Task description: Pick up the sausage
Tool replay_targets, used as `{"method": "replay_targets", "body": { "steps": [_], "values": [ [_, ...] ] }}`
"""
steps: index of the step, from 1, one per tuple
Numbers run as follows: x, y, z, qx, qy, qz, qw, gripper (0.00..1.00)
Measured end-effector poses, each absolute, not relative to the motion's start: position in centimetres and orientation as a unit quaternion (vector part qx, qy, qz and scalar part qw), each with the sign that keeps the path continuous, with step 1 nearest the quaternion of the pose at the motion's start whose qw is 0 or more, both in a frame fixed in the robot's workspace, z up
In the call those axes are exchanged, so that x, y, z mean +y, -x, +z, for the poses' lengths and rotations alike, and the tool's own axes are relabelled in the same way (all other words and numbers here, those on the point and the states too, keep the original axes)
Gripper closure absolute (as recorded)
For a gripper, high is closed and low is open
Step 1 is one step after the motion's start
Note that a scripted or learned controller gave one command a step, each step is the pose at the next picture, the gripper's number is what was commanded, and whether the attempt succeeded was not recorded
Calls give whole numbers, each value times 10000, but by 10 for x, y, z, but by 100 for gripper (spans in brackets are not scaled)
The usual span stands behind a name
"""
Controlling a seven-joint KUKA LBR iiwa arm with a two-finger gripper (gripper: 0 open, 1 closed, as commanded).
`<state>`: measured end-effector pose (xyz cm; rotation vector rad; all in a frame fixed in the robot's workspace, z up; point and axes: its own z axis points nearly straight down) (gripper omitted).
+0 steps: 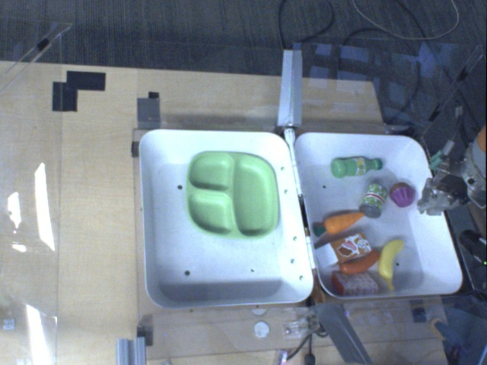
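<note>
1. The sausage [359,262] lies in the right bin [437,253], in its near-left part. It is a reddish-orange piece set at a slant, its right end raised toward the banana.
2. A small packet [351,245] with a white and orange label lies on the sausage's upper left side, touching or overlapping it.
3. A carrot [342,222] lies just above the packet, pointing left toward the bin's dividing wall, with its broad end near the small can.
4. A yellow banana [390,260] curves just to the right of the sausage, its upper end beside the sausage's tip.
5. A reddish boxy item [354,284] sits just below the sausage, by the bin's near wall. It is too blurred to name.
6. A small can [373,199] with a green and white label is tilted near the middle of the bin, and a purple round item [402,195] sits just to its right.
7. A green bottle [355,166] lies on its side toward the far part of the bin.
8. The gripper [437,200] hangs at the right rim of the right bin, well apart from the sausage and near the purple item. Whether its jaws are wide or narrow cannot be told from this view, and nothing shows between them.
9. The left bin [163,226] holds a green divided tray [232,192] with three compartments, set a little toward the far side.
</note>
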<state>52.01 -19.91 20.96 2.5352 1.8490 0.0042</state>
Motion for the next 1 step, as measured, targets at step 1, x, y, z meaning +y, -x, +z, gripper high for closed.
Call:
{"method": "replay_targets", "body": {
  "steps": [1],
  "values": [
    [-180, -534, 90, 5279, -8493, 49, 47, 100]
  ]
}}
